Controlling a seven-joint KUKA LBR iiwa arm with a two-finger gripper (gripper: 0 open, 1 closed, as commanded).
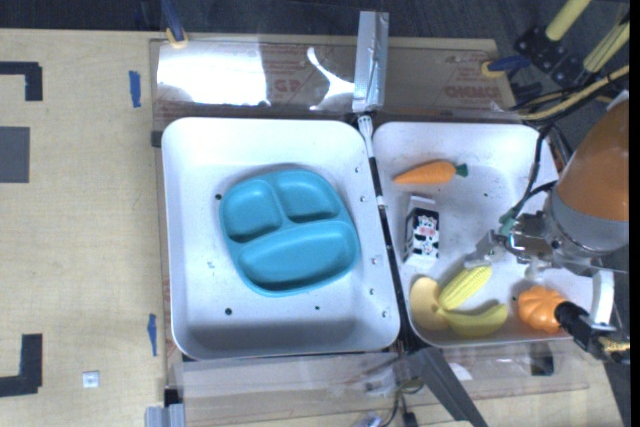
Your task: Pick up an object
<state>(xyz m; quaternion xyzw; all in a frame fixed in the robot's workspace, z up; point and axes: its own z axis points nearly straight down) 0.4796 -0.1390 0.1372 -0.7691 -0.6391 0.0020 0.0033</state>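
Since I cannot tell my gripper's [503, 240] state, closing above the corn [466, 286] risks nudging the banana [470, 319] instead.

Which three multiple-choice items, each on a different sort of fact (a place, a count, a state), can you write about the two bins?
1. Where does the blue divided plate lie?
A. left bin
B. right bin
C. on the bench

2. How many compartments does the plate have?
A. two
B. three
C. five

3. How does the carrot lie?
A. upright
B. on the plate
C. flat, its green end to the view's right

Answers: 1 A, it sits in the left bin. 2 B, two small ones above one long one. 3 C, it lies flat in the right bin.
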